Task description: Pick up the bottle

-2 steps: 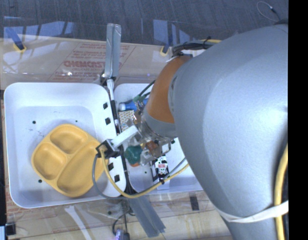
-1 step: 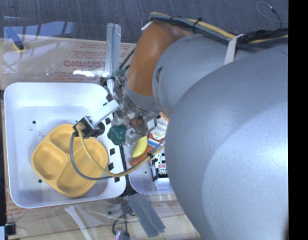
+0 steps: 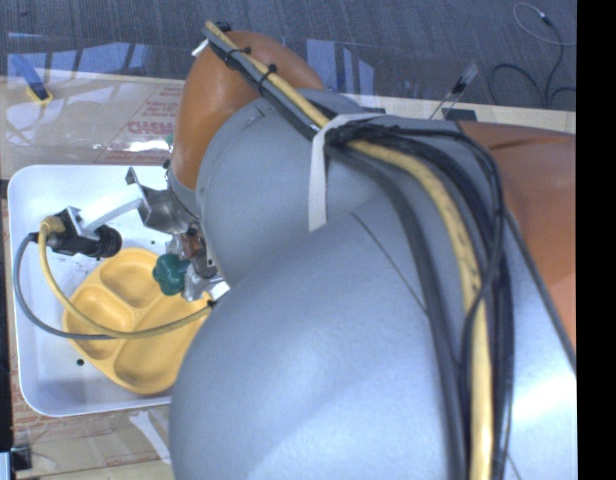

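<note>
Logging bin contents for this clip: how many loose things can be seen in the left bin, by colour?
Yellow: 1, a moulded yellow object
Teal: 1, a small teal piece beside the gripper
Total: 2 in the white bin; the arm hides the rest.

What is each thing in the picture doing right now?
Robot arm: reaching over the bins from the right, covering much of them.
Tool: down in the left bin; open or shut, can't tell.
Yellow tray: lying in the left bin, partly under the arm.
Teal thing: right by the tool, above the tray's edge; held or not, can't tell.
Yellow cable: looping over the bin.
Left bin: flat on the bench.
</note>
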Motion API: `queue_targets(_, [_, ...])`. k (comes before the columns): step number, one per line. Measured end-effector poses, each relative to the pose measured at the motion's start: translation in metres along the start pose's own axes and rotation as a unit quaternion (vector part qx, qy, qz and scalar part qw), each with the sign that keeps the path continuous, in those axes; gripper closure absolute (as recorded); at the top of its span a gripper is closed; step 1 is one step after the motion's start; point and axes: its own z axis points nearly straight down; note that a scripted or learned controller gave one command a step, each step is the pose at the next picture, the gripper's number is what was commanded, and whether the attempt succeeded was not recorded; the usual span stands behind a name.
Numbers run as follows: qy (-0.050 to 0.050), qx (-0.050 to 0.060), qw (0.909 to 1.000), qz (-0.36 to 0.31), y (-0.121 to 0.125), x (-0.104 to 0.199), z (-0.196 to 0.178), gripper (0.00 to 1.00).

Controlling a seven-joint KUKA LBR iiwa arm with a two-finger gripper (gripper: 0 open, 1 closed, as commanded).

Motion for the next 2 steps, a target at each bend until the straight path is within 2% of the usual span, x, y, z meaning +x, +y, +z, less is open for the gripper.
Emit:
queue_targets(1, [0.0,-0.001,0.9995,-0.032,-0.0481,-0.0185,-0.0107,1.0])
queue_targets(2, [0.0,-0.001,1.0,0.0,-0.0418,-0.0166,-0.0065,1.0])
